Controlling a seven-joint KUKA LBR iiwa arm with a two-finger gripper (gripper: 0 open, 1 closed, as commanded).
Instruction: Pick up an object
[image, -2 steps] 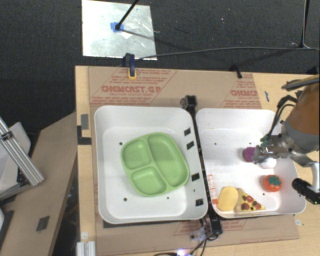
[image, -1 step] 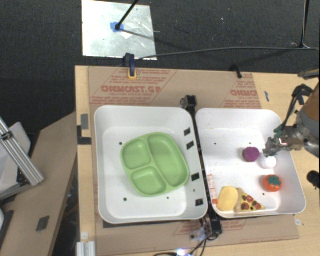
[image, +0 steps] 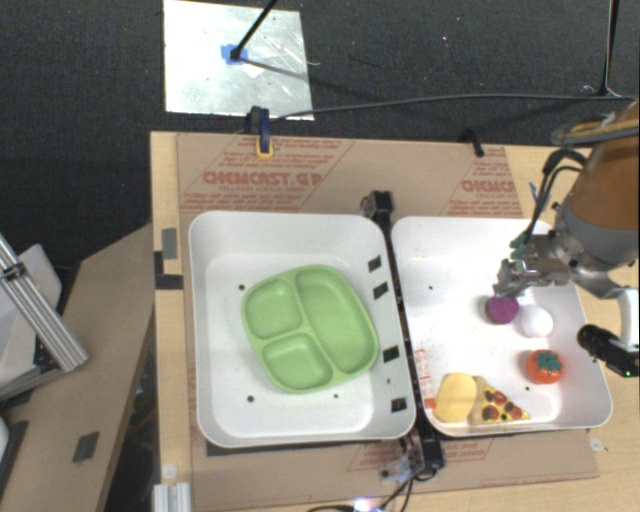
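- Camera view: the hand (image: 513, 281) hangs over the right bin (image: 450, 250), just above a purple object (image: 502, 309); whether it grips anything, I cannot tell.
- A white ball (image: 537, 322) lies just beside the purple object.

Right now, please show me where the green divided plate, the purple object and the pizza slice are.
Green divided plate (image: 310, 327): camera view, middle where its dividers meet.
Purple object (image: 502, 309): camera view, its top.
Pizza slice (image: 497, 406): camera view, its topped surface.
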